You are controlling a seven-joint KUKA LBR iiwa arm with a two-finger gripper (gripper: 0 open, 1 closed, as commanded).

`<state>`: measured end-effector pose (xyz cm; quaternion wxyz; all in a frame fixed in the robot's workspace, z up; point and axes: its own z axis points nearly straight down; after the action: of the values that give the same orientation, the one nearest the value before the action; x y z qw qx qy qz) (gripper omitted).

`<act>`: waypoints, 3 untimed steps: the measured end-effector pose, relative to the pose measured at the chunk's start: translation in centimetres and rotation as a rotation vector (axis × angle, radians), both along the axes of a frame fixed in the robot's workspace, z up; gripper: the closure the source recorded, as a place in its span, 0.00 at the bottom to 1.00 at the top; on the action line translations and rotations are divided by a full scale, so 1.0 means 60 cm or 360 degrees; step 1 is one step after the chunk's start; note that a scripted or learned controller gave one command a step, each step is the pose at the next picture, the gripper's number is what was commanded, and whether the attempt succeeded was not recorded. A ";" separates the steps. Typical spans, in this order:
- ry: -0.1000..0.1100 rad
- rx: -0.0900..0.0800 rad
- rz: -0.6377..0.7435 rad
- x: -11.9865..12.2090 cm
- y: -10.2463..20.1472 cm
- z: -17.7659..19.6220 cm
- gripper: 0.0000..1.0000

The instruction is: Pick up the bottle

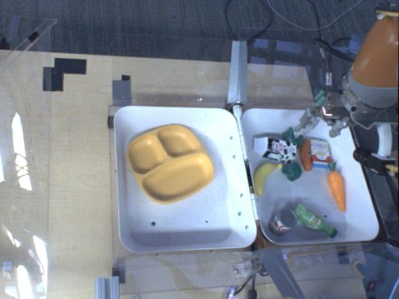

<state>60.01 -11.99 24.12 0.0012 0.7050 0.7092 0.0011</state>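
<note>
You're at the approach step: the gripper (321,118) hangs open and empty over the right bin's (373,229) far edge. Next, bring it down to the green bottle (315,221) near the front, beside the can (282,222).

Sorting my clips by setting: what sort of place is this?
Likely a robotics lab bench: two white bins side by side, a grey-and-orange robot arm over toy food and a green bottle, loose cables behind.

a robotics lab: taped bench (75,167), loose cables (274,11), two white bins (187,235).
</note>
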 end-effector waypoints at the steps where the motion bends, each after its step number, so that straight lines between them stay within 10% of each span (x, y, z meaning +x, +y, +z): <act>1: 0.0000 0.0000 -0.0186 -0.123 -0.037 -0.122 0.00; 2: -0.0001 0.0000 0.0052 -0.040 0.058 -0.202 0.00; 3: -0.0053 0.0003 -0.0108 -0.069 -0.019 -0.234 0.00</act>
<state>55.86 -13.15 10.06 0.0124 0.7285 0.6848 0.0135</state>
